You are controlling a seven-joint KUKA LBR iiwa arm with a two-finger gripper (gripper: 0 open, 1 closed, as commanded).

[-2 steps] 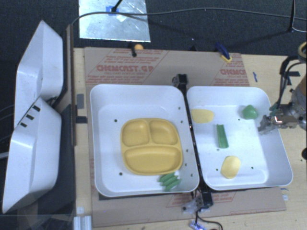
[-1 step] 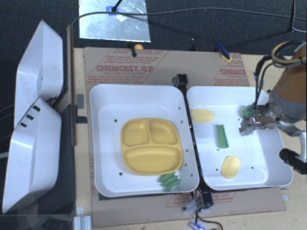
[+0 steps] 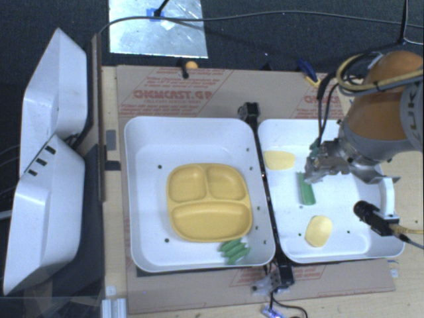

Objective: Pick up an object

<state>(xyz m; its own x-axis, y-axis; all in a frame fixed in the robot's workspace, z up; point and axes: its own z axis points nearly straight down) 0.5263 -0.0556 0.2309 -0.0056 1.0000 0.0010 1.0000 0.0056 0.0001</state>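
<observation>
The arm reaches in over the right bin (image 3: 381, 244), and its hand (image 3: 317, 172) sits low above the upper end of a green stick-shaped piece (image 3: 307, 191) that lies nearly lengthwise on the white floor. From where I stand I cannot tell whether the hand is apart or together; its dark metal hides the tips, and nothing is plainly gripped.

That green piece looks like the target. Two other candidates share this bin: a pale yellow flat piece (image 3: 279, 159) just to the upper left of the hand, and a rounder yellow piece (image 3: 318, 230) lower down, well apart from it. In the left bin (image 3: 142, 177) sits a yellow divided plate (image 3: 209, 201) with a small green pod-like item (image 3: 234, 249) just beside its lower edge.

To do this well, I would judge the hand should straddle the stick across its narrow width, centred rather than at the very end, so it does not pivot or squirt out on closing. It needs to go low enough to catch such a thin thing without jamming into the bin floor, then lift straight.
</observation>
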